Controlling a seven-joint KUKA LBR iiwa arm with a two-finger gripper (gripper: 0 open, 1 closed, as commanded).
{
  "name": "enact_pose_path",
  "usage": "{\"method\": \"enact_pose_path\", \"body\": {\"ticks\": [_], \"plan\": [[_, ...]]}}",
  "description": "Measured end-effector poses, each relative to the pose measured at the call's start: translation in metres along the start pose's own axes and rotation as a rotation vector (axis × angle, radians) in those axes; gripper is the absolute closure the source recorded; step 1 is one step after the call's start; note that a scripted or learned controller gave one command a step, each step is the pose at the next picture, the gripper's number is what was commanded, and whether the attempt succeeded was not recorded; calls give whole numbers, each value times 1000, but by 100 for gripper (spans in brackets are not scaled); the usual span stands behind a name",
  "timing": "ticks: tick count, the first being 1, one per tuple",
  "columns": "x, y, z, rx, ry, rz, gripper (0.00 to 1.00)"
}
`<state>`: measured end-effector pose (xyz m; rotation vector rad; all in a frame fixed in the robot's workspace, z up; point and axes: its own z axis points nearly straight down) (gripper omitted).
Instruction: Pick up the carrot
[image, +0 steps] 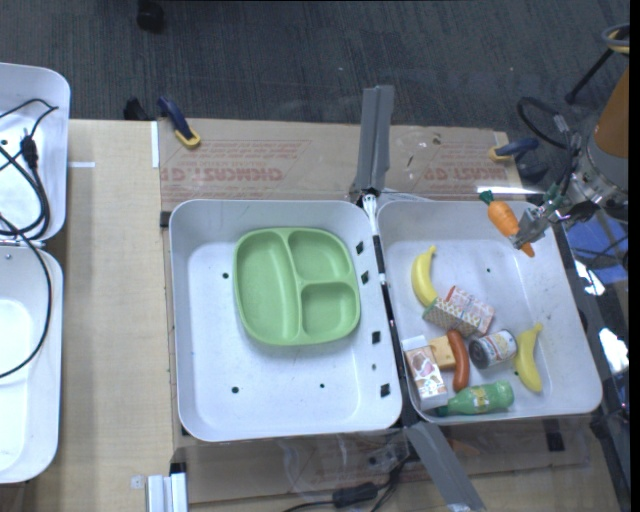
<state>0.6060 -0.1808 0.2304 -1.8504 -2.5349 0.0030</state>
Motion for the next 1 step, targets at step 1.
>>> {"method": "enact_pose_path", "body": {"ticks": [1], "plan": [[-4,47,-6,-1,-2,-119,100]]}}
